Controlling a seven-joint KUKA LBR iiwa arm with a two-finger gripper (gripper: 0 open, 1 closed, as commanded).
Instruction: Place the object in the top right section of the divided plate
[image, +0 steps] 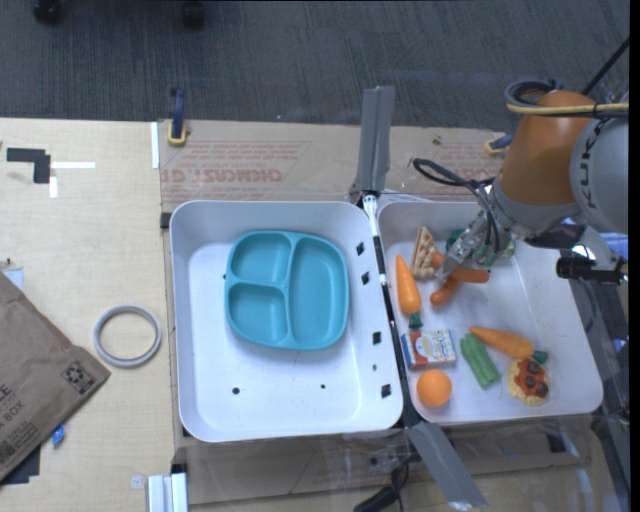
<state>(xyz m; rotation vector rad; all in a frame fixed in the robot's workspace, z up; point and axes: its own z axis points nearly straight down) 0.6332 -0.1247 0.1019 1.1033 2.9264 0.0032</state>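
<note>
Although both bins sit side by side on the bench (80, 230), their contents differ sharply. Taking the divided plate (288, 290) as landmark: it lies alone in the left bin (190, 330), one teal plate with three sections, all of them bare.

The right bin (580, 340), just right of the plate's bin, holds the toy food. Nearest the camera, right of and below the plate, lie one orange ball (434, 388), one pizza slice (527, 379), one green pod (479, 360), one small printed carton (431, 347) and one carrot (503, 341) with a green tip. Farther up, a second carrot (407, 285) stands lengthwise just right of the plate's bin wall. Beyond it are a reddish sausage-like piece (447, 290) and one wedge of sandwich (425, 247), the farthest item.

The tool (474, 252) hangs over that far part of the right bin, well right of the plate, close above the sausage piece; whether its fingers are wide, narrow or gripping anything cannot be told.

Left of the plate, outside the bins, one tape ring (127, 333) rests on the bench.
</note>
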